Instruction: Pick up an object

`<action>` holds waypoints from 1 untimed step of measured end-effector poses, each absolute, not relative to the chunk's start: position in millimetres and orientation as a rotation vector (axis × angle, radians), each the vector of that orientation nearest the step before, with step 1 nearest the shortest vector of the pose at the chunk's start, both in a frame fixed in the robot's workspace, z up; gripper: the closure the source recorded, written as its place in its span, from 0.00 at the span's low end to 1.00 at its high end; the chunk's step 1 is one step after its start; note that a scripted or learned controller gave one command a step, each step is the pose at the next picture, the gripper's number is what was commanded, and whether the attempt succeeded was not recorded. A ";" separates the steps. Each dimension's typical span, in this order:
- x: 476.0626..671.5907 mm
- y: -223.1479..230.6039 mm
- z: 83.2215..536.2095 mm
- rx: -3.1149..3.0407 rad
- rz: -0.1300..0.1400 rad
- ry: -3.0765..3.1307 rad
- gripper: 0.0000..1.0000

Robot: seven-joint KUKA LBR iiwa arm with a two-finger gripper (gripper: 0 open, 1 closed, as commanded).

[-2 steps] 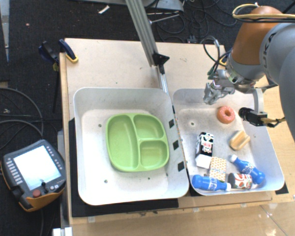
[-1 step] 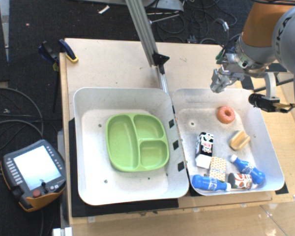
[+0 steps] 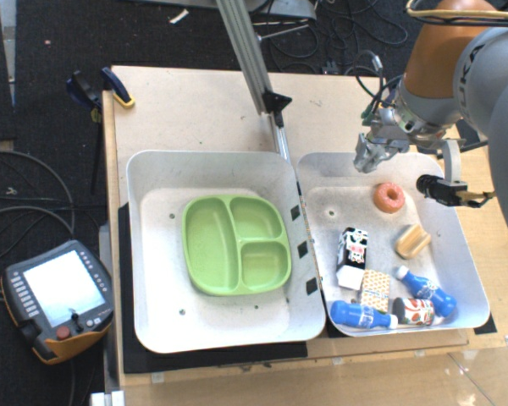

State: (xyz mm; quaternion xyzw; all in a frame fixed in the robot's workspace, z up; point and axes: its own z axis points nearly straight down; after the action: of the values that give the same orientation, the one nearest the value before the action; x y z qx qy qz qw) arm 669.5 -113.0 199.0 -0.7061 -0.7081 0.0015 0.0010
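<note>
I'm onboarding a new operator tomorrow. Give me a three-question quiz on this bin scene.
1. True or false: the green divided plate lies in the same bin as the donut.
2. The gripper hovers over the right bin's (a) far edge, (b) near edge?
3. What stands just nearer the camera than the donut, to its right?

Key: 1 false; 2 a; 3 the bread roll.

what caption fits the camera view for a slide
KUKA arm's gripper hovers over the right bin near a pink donut; green divided plate sits in the left bin.
</note>
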 end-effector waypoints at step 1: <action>653.2 -59.4 215.2 -2.212 -0.001 -2.229 1.00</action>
State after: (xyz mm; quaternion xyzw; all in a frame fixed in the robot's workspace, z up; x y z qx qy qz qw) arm 653.2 -59.4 215.2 -0.7045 -0.7097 -0.0005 0.0007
